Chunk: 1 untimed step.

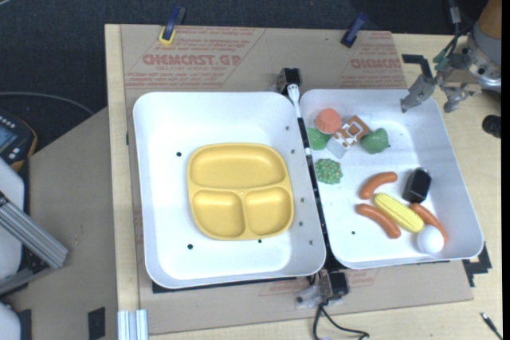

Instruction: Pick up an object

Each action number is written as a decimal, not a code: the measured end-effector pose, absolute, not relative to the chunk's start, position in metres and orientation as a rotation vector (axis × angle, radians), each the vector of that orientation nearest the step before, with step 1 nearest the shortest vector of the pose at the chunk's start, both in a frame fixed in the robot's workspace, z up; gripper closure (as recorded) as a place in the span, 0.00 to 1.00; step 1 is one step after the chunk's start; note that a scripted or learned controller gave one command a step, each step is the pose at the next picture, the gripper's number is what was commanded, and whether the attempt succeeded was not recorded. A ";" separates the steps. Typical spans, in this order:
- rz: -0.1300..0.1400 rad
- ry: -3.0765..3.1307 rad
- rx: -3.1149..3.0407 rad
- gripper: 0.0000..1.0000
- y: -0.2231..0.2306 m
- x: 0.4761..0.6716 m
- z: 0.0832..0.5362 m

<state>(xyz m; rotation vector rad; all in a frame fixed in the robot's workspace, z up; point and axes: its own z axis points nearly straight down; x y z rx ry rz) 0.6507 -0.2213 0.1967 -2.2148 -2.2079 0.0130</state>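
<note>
Yellow divided plate (239,189): sits in the left bin (159,123), well to the left of the claw and nearer the camera; nothing lies on it.
White egg (430,239): near corner of the right bin (458,171), well below the claw, touching the corn cob (398,212).
Corn cob and sausages: the cob lies between two sausages (378,219), with a third (376,184) just above; crowded, so judged a poor first target.
Black block (417,185): just right of the cob, roughly under the claw's line.
Green broccoli piece (327,170): near the divider, stands apart from its neighbours.
Far cluster: orange ball (327,120), small brown-and-white toy (349,131), green pieces (374,140); down and left of the claw, closest to it.
Claw (434,91): hovers over the far right rim of the right bin, fingers spread apart, nothing between them.
Step in hand: approach, no object yet picked.
Advice: judged best to choose an isolated item, centre the spread fingers over it, and descend straight before closing.
Risk: a descent into touching items could push them aside.
</note>
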 end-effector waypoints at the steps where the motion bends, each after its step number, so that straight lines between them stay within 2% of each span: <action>1: 0.001 -2.222 -2.221 0.00 -0.221 0.654 0.207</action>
